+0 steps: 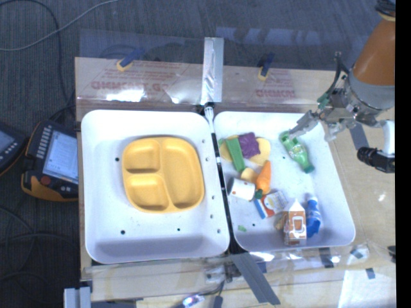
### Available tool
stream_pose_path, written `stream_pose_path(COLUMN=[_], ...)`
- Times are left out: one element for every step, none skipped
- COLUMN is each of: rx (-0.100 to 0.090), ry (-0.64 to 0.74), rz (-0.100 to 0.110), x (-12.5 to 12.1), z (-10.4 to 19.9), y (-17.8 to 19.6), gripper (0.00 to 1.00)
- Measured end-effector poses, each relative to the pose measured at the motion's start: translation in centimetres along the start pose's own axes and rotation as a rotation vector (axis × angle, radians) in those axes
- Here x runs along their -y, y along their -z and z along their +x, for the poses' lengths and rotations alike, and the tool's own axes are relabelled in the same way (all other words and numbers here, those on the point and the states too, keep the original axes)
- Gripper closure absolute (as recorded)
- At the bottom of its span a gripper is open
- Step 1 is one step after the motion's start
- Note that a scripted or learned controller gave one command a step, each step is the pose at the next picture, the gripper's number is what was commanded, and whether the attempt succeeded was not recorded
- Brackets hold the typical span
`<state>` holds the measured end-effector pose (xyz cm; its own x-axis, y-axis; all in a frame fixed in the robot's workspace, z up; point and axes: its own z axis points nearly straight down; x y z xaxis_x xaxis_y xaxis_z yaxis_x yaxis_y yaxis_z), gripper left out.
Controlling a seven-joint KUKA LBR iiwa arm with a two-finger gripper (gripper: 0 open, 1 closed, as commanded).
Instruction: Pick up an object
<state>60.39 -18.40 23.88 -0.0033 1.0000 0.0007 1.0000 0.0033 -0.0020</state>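
My gripper (pixel 313 131) hangs over the far right part of the right bin (pixel 340 191), fingers spread open with nothing between them. Its left finger (pixel 299 128) reaches down to the top end of a green bottle (pixel 300 153), which lies flat in the bin. Whether the finger touches the bottle I cannot tell. In the middle of that bin lie a purple toy (pixel 250 145), a green block (pixel 234 154), an orange carrot (pixel 264 175) and a white cup (pixel 243 188). A blue bottle (pixel 312 214) and a small carton (pixel 295 227) sit near the front.
The left bin (pixel 103 236) holds a yellow divided plate (pixel 160 172). A ridge (pixel 218 172) separates the two bins. A handheld pendant (pixel 54 159) lies left of the bench. The orange-banded arm (pixel 377 50) stands over the bench's right rear corner.
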Motion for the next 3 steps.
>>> stream_pose_path(rx=[0.004,0.005,0.001], ry=[0.027,0.028,-0.026], rz=[-0.001,0.001,-0.001], x=[-3.1,-3.0,1.3], z=[-1.7,-1.6,1.6], y=[-14.1,-13.3,-3.3], gripper=[0.0,1.0,1.0])
